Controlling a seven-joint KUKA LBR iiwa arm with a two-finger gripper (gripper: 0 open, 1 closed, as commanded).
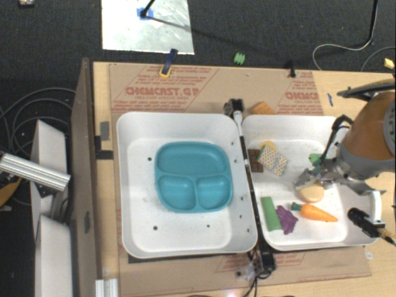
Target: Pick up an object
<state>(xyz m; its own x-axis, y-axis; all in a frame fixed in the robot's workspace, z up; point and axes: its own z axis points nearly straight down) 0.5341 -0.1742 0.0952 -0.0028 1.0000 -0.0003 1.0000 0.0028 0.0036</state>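
In the right bin [291,127], jaws [314,179], state unclear, touch a smooth tan oval [312,194].

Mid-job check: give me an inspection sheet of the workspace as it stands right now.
Surface: bench covered with printed cardboard, bearing a left bin and a right bin.
Job's things: in the right bin, a carrot, beige oval piece, green stick, purple piece, patterned block and a brown piece.
Clutter: teal divided tray in the left bin; orange item on the cardboard behind the bins.
End effector: end effector low over the beige oval piece; grip state unclear.
Cables: black cable on the floor at upper right; coiled cables at left.
Surroundings: dark carpet, shiny sheet on the floor.
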